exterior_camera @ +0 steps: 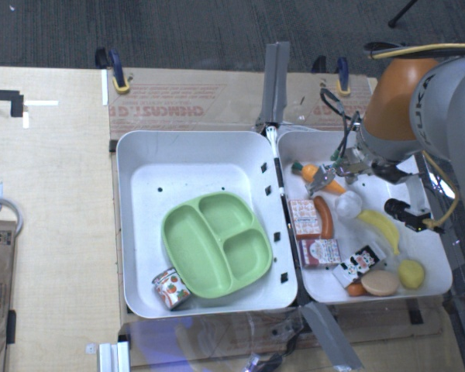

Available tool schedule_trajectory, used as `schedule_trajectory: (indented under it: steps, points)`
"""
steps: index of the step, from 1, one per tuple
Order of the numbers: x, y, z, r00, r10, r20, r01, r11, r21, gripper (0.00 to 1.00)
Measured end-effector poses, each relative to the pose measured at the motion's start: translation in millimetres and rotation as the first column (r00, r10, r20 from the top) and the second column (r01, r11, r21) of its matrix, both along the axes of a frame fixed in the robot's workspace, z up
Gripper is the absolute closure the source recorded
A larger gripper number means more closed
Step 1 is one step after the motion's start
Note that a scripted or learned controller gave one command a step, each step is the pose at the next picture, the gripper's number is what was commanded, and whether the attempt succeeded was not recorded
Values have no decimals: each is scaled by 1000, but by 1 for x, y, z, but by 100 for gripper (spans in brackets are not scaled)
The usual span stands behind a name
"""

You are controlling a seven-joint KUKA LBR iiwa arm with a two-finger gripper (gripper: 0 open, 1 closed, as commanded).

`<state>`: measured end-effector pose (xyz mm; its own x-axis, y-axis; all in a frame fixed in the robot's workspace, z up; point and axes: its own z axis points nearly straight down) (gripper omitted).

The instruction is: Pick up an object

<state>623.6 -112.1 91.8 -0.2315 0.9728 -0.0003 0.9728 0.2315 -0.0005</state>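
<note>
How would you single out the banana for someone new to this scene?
Look in the right bin, on its right side. The banana lies slantwise above the lemon; both are yellow, but it is long and curved, the lemon round.

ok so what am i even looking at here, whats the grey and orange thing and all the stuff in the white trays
The grey and orange thing is a robot arm reaching in from the right. One camera, fixed above the bench, looks down at a slant. The arm ends in a claw, low over the right bin; I can't tell whether it grips anything.

That bin holds toy food: a sausage, a banana, a lemon, a small orange piece by the claw, and a few little boxes.

The left bin holds a green divided plate and a small printed cup lying beside the plate.
</note>
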Motion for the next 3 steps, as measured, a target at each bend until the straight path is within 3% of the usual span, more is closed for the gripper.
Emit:
schedule_trajectory:
  steps: [1,2,3]
  points:
    - [-18,-37,0,1000,18,0,-18,1000,0,0]
    - [26,-29,11,956,295,4,-295,956,-2,0]
    - [27,-30,21,956,293,7,-293,956,-4,100]
